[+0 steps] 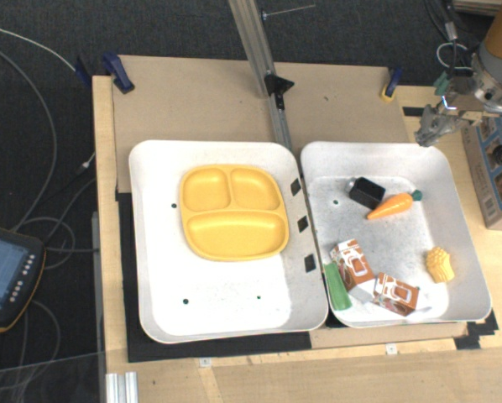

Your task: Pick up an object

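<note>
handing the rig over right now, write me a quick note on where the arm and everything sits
Gripper: up at the far right corner of the right bin, above the rim, holding nothing that the view shows; whether the jaws are open or shut cannot be told.
Right bin: black block touching the toy carrot at the far side; toy corn near the right wall; two small cartons and a green piece at the near side.
Left bin: yellow divided plate.
Done: nothing picked yet.
Left: choose an object, grasp it and lift it.

Arm [496, 53] cropped at right edge.
</note>
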### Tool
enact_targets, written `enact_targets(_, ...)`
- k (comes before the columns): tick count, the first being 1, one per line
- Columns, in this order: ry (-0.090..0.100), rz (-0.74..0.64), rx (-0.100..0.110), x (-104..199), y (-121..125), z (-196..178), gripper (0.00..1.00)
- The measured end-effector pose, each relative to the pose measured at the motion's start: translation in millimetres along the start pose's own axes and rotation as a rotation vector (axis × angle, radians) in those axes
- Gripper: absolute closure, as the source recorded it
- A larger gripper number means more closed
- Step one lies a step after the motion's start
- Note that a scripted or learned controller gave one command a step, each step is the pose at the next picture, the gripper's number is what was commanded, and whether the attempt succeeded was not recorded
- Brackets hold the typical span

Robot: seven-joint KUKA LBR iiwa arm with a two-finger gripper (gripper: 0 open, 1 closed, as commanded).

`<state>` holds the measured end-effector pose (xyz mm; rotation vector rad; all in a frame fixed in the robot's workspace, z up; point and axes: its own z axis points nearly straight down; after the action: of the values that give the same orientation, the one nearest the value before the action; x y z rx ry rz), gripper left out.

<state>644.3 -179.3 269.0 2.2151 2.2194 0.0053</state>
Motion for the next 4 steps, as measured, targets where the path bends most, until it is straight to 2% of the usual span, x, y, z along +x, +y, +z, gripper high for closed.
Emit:
enact_targets(1, 0.004, -0.005, 0.007, 52, 1, -3, 1.0)
enact_targets(4, 0.005, -0.005, 0.01, 208, -19, -9, 1.0)
